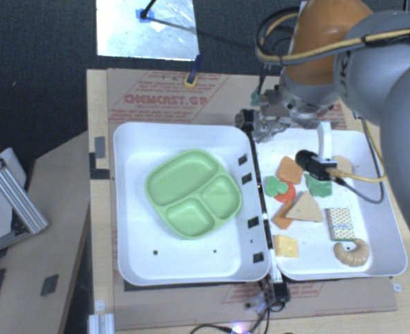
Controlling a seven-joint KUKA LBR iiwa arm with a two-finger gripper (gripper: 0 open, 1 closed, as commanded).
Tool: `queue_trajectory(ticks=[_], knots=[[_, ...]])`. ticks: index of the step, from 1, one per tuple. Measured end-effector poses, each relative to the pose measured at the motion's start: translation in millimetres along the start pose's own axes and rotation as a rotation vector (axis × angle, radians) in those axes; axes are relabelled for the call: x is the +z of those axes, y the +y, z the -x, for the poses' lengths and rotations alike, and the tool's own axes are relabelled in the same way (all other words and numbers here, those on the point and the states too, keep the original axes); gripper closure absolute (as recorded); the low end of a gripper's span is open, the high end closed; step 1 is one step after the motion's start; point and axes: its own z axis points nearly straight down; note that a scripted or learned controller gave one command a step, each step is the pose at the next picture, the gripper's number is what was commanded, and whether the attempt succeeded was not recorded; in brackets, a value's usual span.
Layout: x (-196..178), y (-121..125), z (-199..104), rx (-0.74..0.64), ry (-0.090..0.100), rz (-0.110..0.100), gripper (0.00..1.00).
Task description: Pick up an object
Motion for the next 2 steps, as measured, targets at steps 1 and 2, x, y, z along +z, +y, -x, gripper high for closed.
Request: queue_trajectory(ticks=[1, 2], knots=[[8.3, 1.5, 9.2, 0.007, -0.002, -0.001, 1.0], [16.7, 7.1, 4.5, 0.004, -0.002, 0.0, 1.0]])
